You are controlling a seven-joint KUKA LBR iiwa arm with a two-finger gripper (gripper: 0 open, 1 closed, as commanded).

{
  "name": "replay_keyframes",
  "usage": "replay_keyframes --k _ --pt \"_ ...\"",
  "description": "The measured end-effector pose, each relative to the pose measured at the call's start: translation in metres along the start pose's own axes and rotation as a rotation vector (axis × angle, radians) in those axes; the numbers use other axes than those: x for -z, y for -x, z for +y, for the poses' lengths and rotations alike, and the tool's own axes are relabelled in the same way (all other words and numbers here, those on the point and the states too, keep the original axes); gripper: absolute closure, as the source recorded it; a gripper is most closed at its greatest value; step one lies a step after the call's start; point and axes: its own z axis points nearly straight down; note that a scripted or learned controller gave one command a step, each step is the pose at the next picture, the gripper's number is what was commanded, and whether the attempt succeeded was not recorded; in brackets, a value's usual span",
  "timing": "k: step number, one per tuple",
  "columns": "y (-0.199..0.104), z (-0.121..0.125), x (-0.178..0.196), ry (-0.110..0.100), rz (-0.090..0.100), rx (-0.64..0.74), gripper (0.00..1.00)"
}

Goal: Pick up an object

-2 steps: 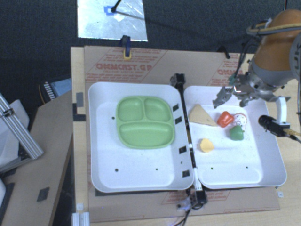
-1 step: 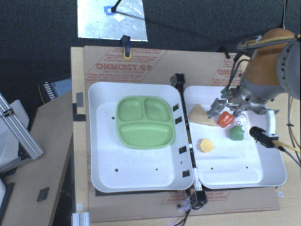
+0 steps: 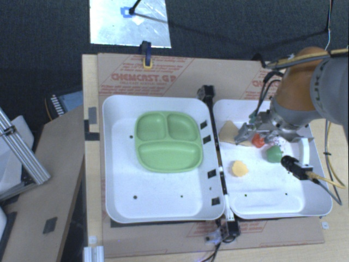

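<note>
Red object (image 3: 258, 141) lay in right bin (image 3: 272, 203) w/ gripper (image 3: 256, 134) just over it; grip state can't tell

Grey rounded arm (image 3: 332, 86), broad orange band (image 3: 297, 86) seen above the wrist, black cables looped alongside, metallic grey gripper (image 3: 256, 132) fitted below.

Two white bins sit side by side. The left bin (image 3: 117, 190) holds a green plate (image 3: 167, 141). In the right bin (image 3: 272, 201), the gripper (image 3: 260, 138) hangs over a red thing (image 3: 258, 141). A green ball (image 3: 273, 153) lies at its 4 o'clock and a yellow ball (image 3: 239, 168) at its 7 o'clock.
</note>
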Motion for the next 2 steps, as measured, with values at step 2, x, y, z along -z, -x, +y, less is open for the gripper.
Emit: replay_keyframes --k 2 --pt "-0.001 0.012 0.063 0.009 -0.001 0.002 1.00"
